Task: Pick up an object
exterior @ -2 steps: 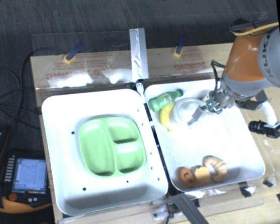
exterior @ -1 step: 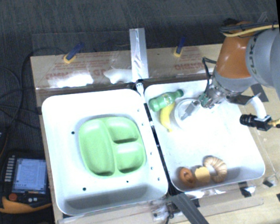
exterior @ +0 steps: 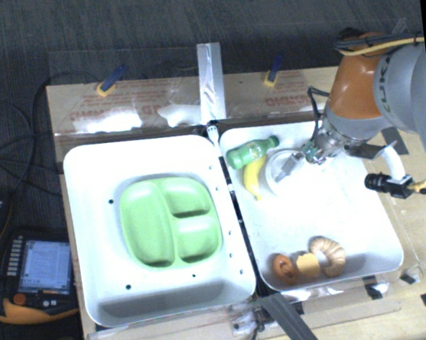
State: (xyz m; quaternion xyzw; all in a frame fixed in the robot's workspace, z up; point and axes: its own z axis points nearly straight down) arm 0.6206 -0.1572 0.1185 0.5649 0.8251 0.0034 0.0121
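1. Over the right bin [exterior: 372, 207], near its back wall, the pincer [exterior: 313, 153] is hanging from the grey arm [exterior: 389, 97], which is reaching in from the right; whether it is spread or pressed together I cannot tell.
2. Just left of the pincer, a clear cup [exterior: 281, 168] is lying on its side, and beyond it a banana [exterior: 253, 177] is lying with its long axis running front to back, a green bottle [exterior: 251, 152] touching its far end and lying crosswise.
3. Crowding matters, I judge: these three are sitting close to the divider and back wall, leaving little room on their left.
4. Toward the front wall, pastries [exterior: 309, 260] are sitting well apart, with open floor between.
5. Across the divider, a green tray [exterior: 170, 221] is lying in the left bin [exterior: 98, 241].
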